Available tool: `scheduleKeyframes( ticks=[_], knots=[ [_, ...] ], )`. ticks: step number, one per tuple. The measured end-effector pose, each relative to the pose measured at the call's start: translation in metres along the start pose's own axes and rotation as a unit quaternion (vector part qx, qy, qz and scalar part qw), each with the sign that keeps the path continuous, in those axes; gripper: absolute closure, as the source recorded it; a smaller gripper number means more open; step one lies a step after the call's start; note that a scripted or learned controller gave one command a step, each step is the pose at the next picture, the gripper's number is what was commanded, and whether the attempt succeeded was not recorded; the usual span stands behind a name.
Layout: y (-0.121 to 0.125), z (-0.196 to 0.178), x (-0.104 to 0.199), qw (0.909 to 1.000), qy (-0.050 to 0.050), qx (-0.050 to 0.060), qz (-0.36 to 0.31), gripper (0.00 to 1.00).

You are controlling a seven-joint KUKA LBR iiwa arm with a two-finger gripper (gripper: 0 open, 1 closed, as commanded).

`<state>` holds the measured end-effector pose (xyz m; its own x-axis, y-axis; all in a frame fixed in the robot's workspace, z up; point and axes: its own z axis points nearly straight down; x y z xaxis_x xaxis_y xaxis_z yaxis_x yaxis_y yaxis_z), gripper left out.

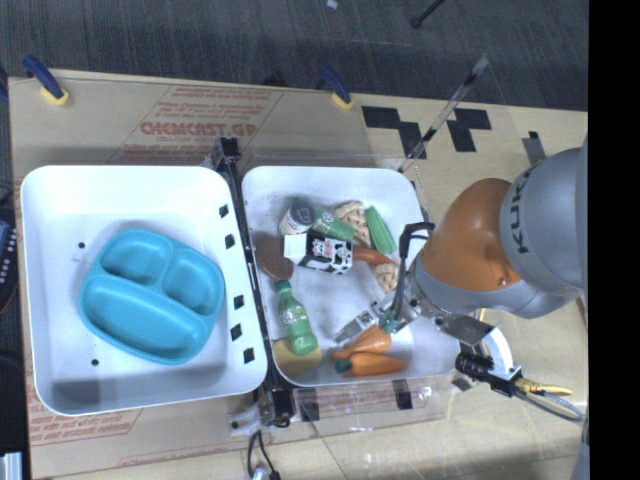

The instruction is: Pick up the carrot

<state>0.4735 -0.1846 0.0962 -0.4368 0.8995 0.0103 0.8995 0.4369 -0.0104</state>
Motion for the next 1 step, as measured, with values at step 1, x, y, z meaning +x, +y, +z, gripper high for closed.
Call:
scheduleKeyframes(
  ticks=[1],
  knots=[
    [0.0025, -0.0131, -0.0018, 1.0000, -0.003, -0.002, -0.004, 1.00]
  ],
)
